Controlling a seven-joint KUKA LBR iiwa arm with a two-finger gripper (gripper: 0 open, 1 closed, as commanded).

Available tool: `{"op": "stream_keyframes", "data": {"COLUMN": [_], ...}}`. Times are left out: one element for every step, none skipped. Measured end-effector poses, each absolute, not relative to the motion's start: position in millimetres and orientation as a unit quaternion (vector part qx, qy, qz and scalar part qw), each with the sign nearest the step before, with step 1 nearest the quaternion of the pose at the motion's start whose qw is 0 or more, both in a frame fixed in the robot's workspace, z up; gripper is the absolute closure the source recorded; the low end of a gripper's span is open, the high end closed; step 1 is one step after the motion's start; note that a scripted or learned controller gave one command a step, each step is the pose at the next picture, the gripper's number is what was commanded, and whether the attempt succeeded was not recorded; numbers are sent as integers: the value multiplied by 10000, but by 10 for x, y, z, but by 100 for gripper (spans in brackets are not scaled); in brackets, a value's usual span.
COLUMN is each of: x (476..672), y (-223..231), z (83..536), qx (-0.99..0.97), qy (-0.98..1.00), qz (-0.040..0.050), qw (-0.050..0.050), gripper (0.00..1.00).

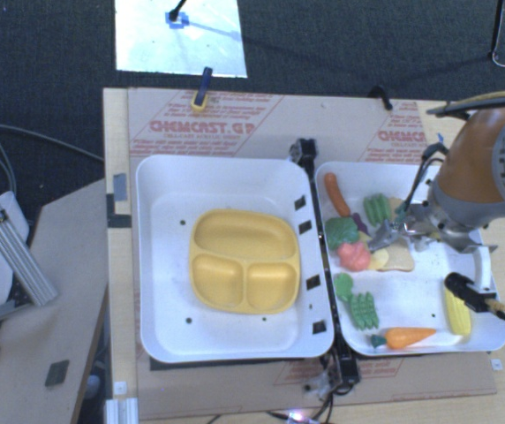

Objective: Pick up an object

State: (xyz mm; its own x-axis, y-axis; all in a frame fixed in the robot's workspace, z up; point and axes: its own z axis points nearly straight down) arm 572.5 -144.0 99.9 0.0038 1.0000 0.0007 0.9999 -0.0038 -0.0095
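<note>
Arm: grey KUKA arm [500,170] enters from the right, its orange band sitting above the wrist, the wrist bent down and leftward into the right bin [411,312].
Pincer: the gripper [383,235] hangs low over the middle of the right bin, its metal tip pointing left toward the toys.
Pincer state: cannot tell how far it is open; nothing is visibly caught in it.
Pink toy: a pink piece [353,255] lies just beside the tip, down and to its left.
Pale slice: a cream, bread-like slice [397,260] lies directly under the tip, slightly right.
Broccoli: a green toy [341,231] sits left of the tip, touching the pink piece.
Green ridged toy: 1 piece [377,209] lies just above the tip.
Sausage: an orange-red stick [337,194] lies up and to the left, near the bin's edge.
Lower greens: 2 green pieces [357,303] lie below the tip, well apart from it.
Carrot: carrot [404,336] lies at the near wall, far below the tip.
Corn: yellow corn [457,312] lies below and right.
Left bin: white bin [160,263] holds 1 yellow divided plate [244,261], well left of the pincer.
</note>
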Motion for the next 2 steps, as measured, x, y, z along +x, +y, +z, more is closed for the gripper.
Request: {"op": "stream_keyframes", "data": {"x": [4963, 4864], "y": [-1950, -1176], "z": [832, 839], "qx": [-7094, -7040], "qy": [-7048, -7102], "qz": [20, -7], "qw": [14, 20], "gripper": [0, 0]}}
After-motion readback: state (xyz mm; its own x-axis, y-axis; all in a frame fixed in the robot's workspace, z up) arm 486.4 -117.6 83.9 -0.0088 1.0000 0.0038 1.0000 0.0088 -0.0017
